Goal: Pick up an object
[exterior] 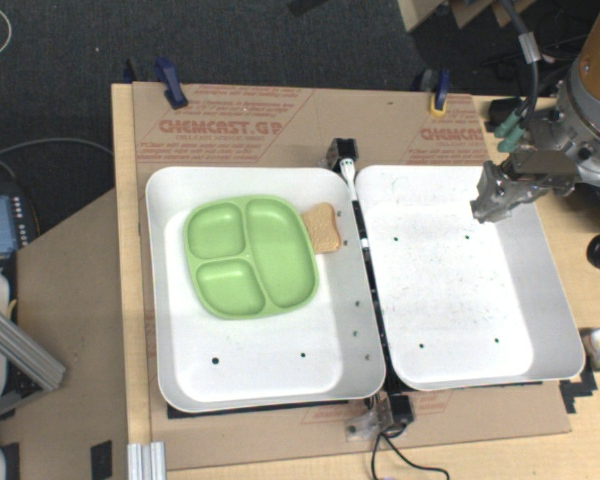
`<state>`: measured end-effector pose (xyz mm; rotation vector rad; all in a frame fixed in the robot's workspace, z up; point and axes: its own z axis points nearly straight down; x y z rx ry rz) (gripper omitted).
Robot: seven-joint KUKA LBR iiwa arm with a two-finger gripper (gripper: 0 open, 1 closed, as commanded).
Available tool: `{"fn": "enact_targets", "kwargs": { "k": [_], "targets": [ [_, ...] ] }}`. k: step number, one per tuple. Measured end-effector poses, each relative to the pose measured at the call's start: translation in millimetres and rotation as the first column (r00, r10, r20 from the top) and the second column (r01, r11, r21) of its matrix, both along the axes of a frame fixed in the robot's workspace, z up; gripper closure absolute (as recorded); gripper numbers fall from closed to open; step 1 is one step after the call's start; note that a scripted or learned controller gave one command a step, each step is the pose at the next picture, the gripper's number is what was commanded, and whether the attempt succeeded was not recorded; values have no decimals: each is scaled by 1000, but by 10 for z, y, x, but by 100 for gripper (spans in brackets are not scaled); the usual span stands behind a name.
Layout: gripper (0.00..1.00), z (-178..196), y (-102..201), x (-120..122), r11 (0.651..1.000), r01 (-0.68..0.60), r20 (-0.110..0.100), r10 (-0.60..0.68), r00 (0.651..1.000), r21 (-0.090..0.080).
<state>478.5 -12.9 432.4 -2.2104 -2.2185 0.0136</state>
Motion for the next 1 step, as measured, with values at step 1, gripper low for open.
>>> {"fn": "enact_targets", "kwargs": {
  "k": [1],
  "targets": [
    [100,-233,633,5,1000,-3,8,3,1000,0]
  ]
}}
